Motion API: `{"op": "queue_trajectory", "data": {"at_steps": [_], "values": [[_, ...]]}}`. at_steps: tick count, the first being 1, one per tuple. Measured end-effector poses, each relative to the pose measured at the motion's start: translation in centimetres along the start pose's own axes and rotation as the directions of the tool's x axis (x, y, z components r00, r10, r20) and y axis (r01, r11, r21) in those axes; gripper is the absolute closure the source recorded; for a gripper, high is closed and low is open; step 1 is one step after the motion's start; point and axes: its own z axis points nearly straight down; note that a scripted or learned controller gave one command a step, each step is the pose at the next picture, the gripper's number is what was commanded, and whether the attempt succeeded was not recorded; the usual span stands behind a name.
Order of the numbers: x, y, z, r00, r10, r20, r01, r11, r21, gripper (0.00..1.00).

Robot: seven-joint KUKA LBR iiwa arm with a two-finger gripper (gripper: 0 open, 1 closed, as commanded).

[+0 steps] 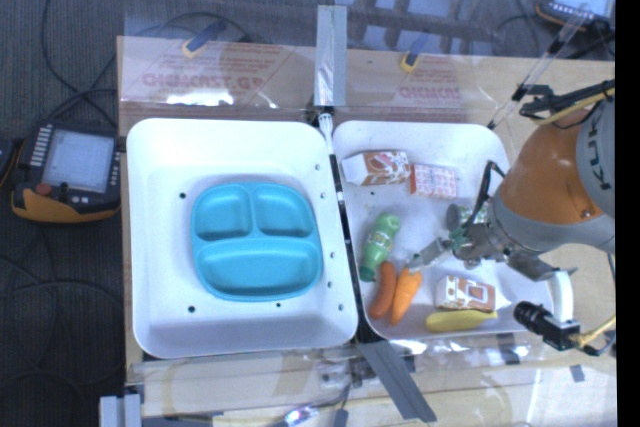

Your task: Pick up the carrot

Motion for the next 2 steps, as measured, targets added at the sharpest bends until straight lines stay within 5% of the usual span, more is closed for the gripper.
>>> {"op": "queue_trajectory", "data": {"at_steps": [1, 2], "values": [[0.07, -0.03, -0.88, 1.0, 0.0, -0.002, 0.0, 1.0, 0.003, 1.0], [0.06, -0.03, -0.88, 1.0, 0.0, -0.002, 0.0, 1.0, 0.003, 0.0]]}}
